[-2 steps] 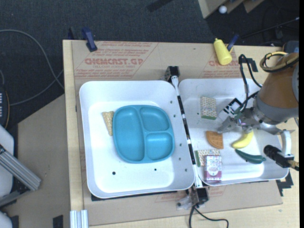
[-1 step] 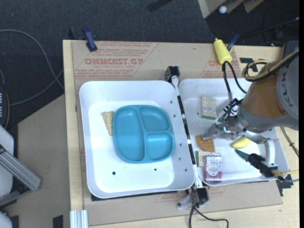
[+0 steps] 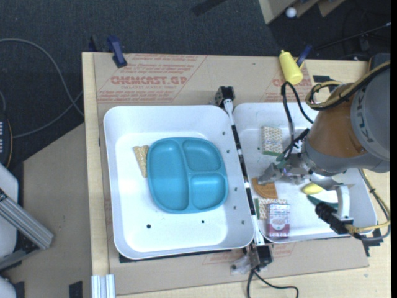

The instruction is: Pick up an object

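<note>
I see the arm coming in from the right of the frame, its grey body and orange band bulking over the right bin. The wrist bends down and left, so the gripper sits low inside that bin, near its left wall at mid-height. Whether it is open or closed, and whether it has anything, I cannot tell from here; the metal parts blur together.

I count two white bins side by side. The left bin holds one blue divided plate with three compartments, and one tan cracker-like piece peeks out at the plate's left edge.

In the right bin I count four loose things: a small patterned packet towards the top, a round brown object just below the gripper, a packet with a dark red label at the bottom left corner, and a yellow object partly under the arm.

On the board behind the bins, red print reads "CHEMCAST GP". The packet lettering is too small to read.
</note>
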Controlling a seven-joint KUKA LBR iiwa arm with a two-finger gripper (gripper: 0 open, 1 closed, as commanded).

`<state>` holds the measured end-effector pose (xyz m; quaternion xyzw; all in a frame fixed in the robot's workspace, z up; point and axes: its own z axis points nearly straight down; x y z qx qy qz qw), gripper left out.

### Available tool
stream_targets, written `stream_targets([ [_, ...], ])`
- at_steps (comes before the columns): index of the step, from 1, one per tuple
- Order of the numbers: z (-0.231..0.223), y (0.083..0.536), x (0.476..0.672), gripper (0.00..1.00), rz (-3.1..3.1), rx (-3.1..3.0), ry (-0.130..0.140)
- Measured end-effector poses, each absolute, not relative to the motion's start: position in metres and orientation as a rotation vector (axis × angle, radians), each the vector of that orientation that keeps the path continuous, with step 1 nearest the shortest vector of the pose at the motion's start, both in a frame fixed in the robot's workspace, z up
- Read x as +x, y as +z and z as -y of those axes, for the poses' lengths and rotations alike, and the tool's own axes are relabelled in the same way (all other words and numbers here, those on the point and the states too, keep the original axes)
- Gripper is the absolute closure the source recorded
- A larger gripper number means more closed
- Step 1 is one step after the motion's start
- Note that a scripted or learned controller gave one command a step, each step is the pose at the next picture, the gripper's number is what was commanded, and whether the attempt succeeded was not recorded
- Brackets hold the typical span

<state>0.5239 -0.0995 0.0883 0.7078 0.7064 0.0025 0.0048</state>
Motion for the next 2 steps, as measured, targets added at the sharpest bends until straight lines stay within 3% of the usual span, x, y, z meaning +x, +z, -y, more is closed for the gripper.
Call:
stream_targets([
  [1, 0.0977, 0.0993, 0.5254, 1.0, -2.213, 2.215, 0.015],
  [2, 0.098, 0.0993, 0.5253, 0.0, -2.213, 2.215, 0.014],
])
